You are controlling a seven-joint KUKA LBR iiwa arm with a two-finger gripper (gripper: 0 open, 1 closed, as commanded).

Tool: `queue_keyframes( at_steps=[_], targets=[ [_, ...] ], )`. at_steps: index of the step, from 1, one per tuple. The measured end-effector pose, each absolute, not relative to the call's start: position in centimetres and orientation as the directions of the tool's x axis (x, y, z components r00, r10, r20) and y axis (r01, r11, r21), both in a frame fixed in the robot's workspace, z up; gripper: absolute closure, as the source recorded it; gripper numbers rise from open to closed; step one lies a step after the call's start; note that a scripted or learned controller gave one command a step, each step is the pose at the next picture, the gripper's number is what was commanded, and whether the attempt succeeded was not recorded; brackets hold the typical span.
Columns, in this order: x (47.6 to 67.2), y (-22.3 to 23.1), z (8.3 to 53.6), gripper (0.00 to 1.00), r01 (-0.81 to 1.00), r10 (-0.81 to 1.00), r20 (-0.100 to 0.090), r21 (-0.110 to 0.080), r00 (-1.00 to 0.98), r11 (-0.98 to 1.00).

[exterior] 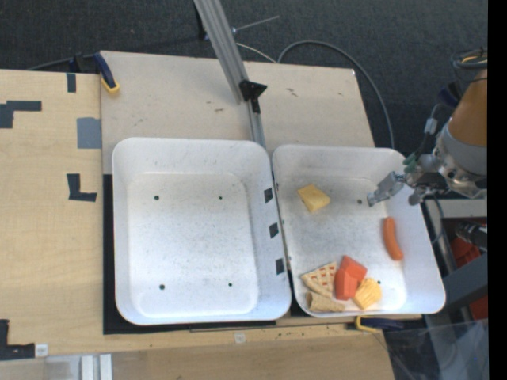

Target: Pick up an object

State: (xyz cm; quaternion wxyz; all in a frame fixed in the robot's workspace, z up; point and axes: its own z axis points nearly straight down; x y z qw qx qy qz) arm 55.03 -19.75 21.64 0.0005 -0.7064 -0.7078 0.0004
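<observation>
**Sausage just below the claw**

Camera view: the gripper (386, 188) hovers over the right bin's (348, 158) upper right — whether spread or closed, I cannot tell. The orange sausage (392, 238) lies just below it, long axis roughly up-down — nearest target.

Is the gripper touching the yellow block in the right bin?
Apart. The camera view shows bare white floor of the right bin between the gripper and the yellow block.
</observation>
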Motion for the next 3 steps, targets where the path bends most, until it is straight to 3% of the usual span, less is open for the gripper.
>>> queue_keyframes(
  at_steps=[1, 3],
  targets=[
    [55.0, -19.8, 21.6, 0.00, 1.000, 1.000, 0.000, -0.001, -0.002, 0.002],
    [53.2, -20.0, 10.1, 0.00, 1.000, 1.000, 0.002, -0.007, 0.000, 0.000]
  ],
)
